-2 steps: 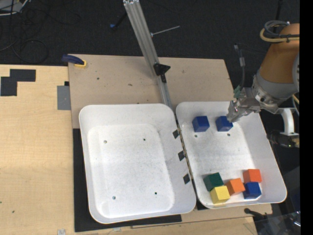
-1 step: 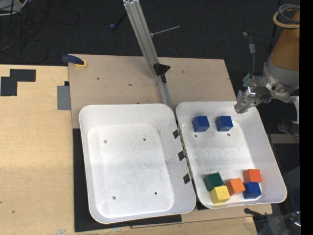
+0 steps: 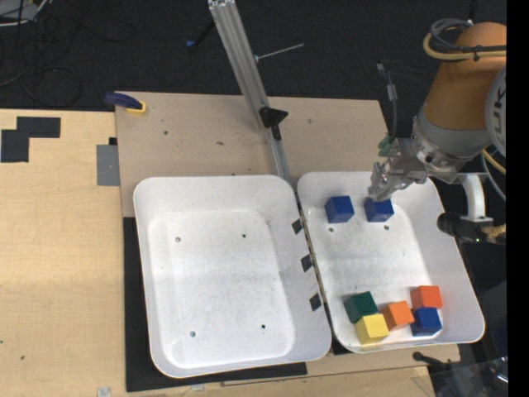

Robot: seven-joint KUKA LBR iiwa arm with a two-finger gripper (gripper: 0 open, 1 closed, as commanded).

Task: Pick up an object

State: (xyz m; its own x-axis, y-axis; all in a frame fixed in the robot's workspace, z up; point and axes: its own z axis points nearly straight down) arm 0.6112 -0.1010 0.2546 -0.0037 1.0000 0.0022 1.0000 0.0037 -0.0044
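Camera view from above had the gripper [image 3: 382, 190] lowered over the far end of the right bin [image 3: 450, 246], directly atop a blue cube [image 3: 379, 211] near the bin's far wall. Its tips met the cube's upper edge, but whether they were spread, closed, or gripping it could not be told at that angle. A second blue cube [image 3: 339, 209] sat just beside the first, toward the left bin [image 3: 157, 213], the two apart with a gap between them. Well away, at the near end of the right bin, five cubes clustered: a green cube [image 3: 359, 306], a yellow cube [image 3: 372, 327], an orange cube [image 3: 398, 313], a red-orange cube [image 3: 426, 297] and a third blue cube [image 3: 426, 321], packed close together. A slanted aluminium rail [image 3: 245, 69] rose behind the bins, ending close to the divide between them.
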